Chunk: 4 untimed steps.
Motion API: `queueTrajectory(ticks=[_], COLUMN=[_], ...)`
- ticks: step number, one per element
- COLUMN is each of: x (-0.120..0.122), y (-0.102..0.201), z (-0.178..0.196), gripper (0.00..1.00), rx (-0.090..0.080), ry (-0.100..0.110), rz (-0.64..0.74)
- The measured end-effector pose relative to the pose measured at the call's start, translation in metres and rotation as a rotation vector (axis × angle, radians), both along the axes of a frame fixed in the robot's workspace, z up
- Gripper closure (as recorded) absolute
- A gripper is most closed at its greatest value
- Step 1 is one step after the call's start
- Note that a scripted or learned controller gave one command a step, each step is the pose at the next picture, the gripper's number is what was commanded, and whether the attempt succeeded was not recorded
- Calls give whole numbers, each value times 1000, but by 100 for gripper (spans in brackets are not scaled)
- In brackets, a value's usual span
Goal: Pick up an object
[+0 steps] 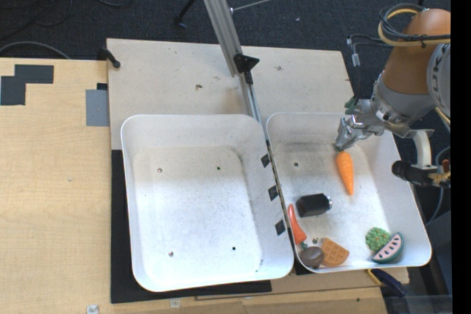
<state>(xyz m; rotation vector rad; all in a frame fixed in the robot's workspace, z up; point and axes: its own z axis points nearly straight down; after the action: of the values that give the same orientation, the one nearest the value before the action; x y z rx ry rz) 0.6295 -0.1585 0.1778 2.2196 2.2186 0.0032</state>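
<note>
the gripper (346, 142) is hanging over the right bin (412, 220), just above the thick end of the carrot (346, 172); whether it is clamped or apart, i cannot tell. the carrot is lying on the bin floor. nearer the front, a black block (313, 204), a red pepper (296, 226), a waffle (333, 253) and a watermelon slice (388, 249) are sitting well apart from it. the left bin (140, 158) is lying beside.

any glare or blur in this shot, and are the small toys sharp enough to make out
Camera view: even, soft light, no hard glare on the white bins; the carrot and black block read clearly, the small toys at the right bin's near edge look soft, and the gripper is slightly blurred.
</note>
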Motion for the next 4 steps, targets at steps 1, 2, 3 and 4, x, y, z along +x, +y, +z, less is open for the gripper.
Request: queueTrajectory(ticks=[1, 2, 3, 4], x=[1, 1, 1, -13], y=[-1, -3, 44, 96], z=[54, 74, 77, 78], gripper=[100, 100, 100, 100], rx=[0, 1, 1, 3], ry=[-1, 3, 7, 8], rz=[1, 2, 2, 4])
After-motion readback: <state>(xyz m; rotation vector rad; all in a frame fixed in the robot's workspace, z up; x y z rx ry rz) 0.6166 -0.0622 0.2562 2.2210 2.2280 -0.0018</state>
